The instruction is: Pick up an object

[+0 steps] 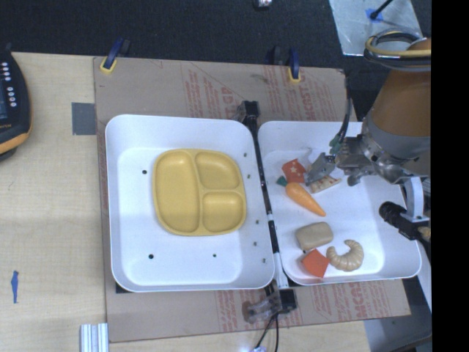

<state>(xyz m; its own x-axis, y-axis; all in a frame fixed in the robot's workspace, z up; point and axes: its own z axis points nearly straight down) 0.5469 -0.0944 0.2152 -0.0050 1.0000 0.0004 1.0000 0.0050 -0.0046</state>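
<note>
Where gripper [322, 173] meets small tan piece [326, 185] — contact unclear, piece part-hidden, finger spread unreadable.

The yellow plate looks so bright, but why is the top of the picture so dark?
In the camera view, light falls evenly on the yellow plate and the white bins, so they look bright and sharp; the floor beyond the bench is dark and dim; the gripper looks slightly blurred.

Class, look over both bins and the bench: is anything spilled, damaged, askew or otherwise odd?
Nothing stands out. The yellow divided plate lies flat in the left bin; the carrot and other toy foods lie loose inside the right bin, with the gripper above them.
</note>
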